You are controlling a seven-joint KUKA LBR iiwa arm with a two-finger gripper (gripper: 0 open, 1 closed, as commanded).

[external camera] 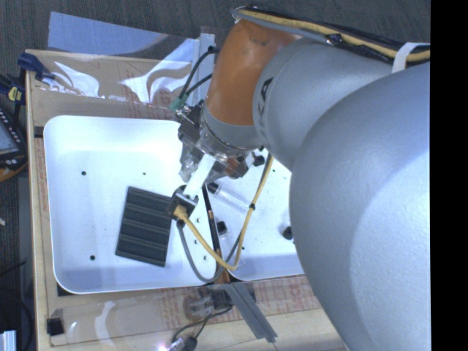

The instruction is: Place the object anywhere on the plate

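A dark ribbed rectangular plate [146, 227] lies flat in the left white bin [80, 196], toward its lower middle. My gripper [190, 168] hangs over the seam between the two bins, just up and to the right of the plate's top corner. The orange band [245, 64] and the grey arm body cover most of the right bin. A small brownish piece [235, 168] shows under the wrist; I cannot tell what it is or whether it is held.
Yellow and black cables [212, 247] loop down from the wrist over the divider between the bins. A sliver of the right bin [267, 258] shows under the arm. Torn white and blue sheets [124, 72] lie behind the bins.
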